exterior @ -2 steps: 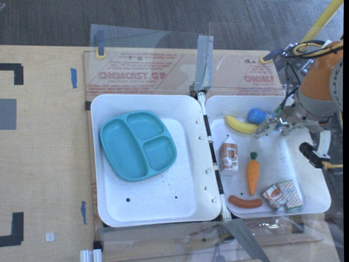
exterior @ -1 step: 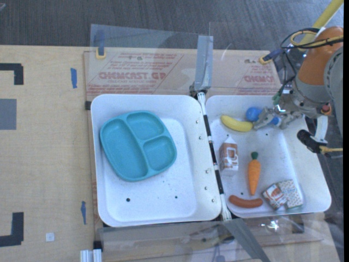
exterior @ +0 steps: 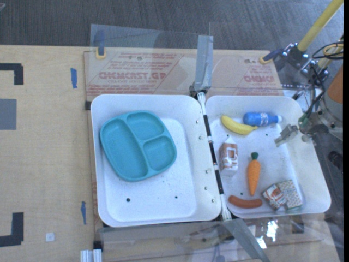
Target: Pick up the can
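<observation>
Wooden bench (exterior: 43,162) carries two white bins under a slanted overhead view, and the carrot (exterior: 253,172) in the right bin (exterior: 283,160) serves as the marker for everything else. Just left of the carrot sits what I take to be the can (exterior: 228,157), a small brown-and-white container close to the wall between the bins; its shape is not sharp enough to be sure. Above the carrot lie a banana (exterior: 238,125) and a blue bottle (exterior: 260,118). Below it lies a sausage (exterior: 245,202), and below and to its right a patterned packet (exterior: 282,195). Far left of the carrot, a teal divided plate (exterior: 139,144) rests in the left bin (exterior: 163,201).

The gripper (exterior: 288,134) hangs above and to the right of the carrot, near the right bin's outer rim and well apart from the can. Whether it is released or clenched cannot be told at this size, and nothing is seen in it.

By my reading, this is the approach step, with no grasp made. The next move calls for travelling leftward across the carrot, centring over the can, and descending without nudging the carrot or the bin wall.
</observation>
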Controlling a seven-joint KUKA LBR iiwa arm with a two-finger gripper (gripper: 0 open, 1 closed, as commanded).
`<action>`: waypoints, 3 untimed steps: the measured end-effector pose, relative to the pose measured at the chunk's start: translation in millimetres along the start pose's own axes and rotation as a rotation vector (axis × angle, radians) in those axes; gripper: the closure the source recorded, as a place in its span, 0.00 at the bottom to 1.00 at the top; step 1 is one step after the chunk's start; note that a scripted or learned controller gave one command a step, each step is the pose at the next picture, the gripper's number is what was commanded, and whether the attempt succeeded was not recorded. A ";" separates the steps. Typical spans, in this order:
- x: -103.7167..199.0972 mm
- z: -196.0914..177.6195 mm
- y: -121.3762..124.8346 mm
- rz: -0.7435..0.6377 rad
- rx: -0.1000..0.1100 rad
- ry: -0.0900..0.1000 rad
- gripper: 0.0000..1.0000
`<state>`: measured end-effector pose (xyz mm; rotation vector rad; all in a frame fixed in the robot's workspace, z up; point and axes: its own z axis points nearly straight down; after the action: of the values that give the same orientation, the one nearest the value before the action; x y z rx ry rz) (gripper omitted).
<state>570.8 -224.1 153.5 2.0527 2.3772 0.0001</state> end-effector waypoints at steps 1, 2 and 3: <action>34.7 32.9 -78.1 0.048 0.001 0.001 0.00; 79.6 65.9 -79.4 -0.132 -0.005 -0.004 0.00; 16.4 66.6 11.8 0.068 -0.004 0.000 0.00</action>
<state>580.2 -206.2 86.9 2.1303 2.3037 0.0049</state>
